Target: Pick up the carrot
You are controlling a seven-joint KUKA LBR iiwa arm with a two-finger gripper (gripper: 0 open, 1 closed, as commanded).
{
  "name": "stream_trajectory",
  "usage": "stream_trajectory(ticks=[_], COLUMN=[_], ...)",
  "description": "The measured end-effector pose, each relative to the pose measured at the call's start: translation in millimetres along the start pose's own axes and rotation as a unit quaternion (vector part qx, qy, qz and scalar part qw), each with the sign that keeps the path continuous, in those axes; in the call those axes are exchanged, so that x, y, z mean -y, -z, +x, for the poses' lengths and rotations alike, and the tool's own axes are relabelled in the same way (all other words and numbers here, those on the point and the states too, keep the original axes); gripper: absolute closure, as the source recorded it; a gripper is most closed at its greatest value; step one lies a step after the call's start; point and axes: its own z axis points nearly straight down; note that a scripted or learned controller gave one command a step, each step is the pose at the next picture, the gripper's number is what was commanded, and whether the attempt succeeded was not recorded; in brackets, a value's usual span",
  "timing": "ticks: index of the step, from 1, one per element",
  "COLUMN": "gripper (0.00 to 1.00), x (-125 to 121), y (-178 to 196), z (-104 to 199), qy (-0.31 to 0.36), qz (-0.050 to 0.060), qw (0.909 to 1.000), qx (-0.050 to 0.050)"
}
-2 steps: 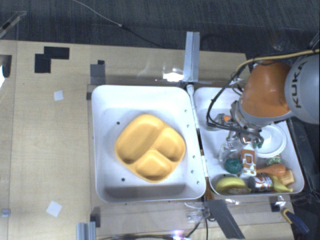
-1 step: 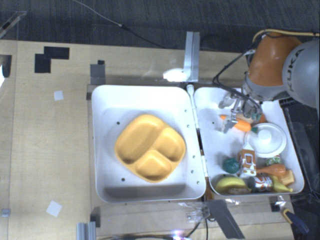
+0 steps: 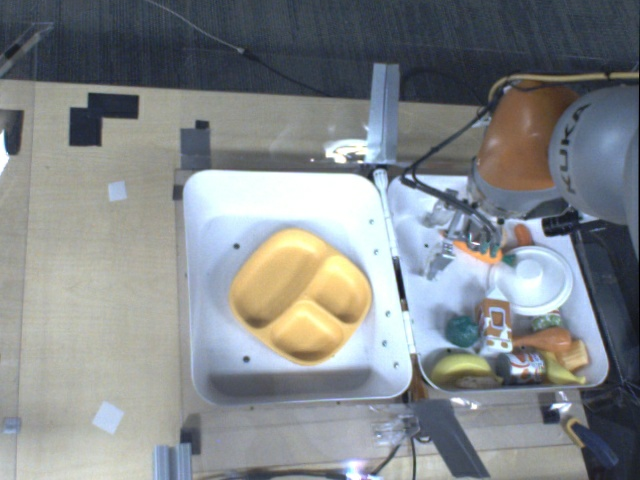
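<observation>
The wooden counter [image 3: 90, 298] carries two white bins. The left bin [image 3: 205, 228] holds a yellow divided plate [image 3: 300, 295]. The grey and orange arm [image 3: 560, 148] reaches into the right bin [image 3: 415, 298]. Its tool [image 3: 462, 240] sits low at the carrot [image 3: 478, 251], whose orange body lies between the fingers, just beside a white bowl [image 3: 535, 278]. A banana [image 3: 462, 368] lies at the bin's near edge.
</observation>
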Motion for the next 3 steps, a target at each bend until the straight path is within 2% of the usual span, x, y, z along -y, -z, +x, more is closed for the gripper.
stream_trajectory(ticks=[1,2,3], gripper=[0.00,0.00,1.00], x=[0.3,-8.8,-11.1], y=[0.0,-0.6,14.2], z=[0.0,-9.3,-12.7], qy=[0.000,-0.133,-0.131], qz=[0.000,0.000,-0.001], qw=[1.0000,0.9911,0.9914], qx=[0.000,0.000,0.005])
